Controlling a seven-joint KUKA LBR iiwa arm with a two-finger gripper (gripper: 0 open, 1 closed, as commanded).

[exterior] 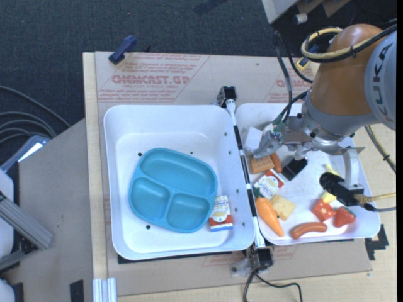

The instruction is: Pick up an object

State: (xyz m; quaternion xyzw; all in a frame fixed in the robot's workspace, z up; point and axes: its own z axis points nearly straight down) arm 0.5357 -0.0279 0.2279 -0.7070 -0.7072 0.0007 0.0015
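Observation:
My gripper [274,145] hangs low over the back left part of the right bin [360,231], under the grey and orange arm. Just below it a brown toy cracker [263,163] lies against the bin's left wall, with a small black block [294,167] beside it. Nothing is visibly held. Toward the front of this bin lie a small printed carton [269,184], an orange carrot [267,214], a yellow cheese piece [284,207], a sausage [308,229] and two red toy pieces [324,210] [344,218].
The left bin [119,168] holds a blue divided plate [173,189] and a small carton [220,212] by its front right corner. A blue clip [122,49] lies on the board behind the bins. The arm covers the right bin's back part.

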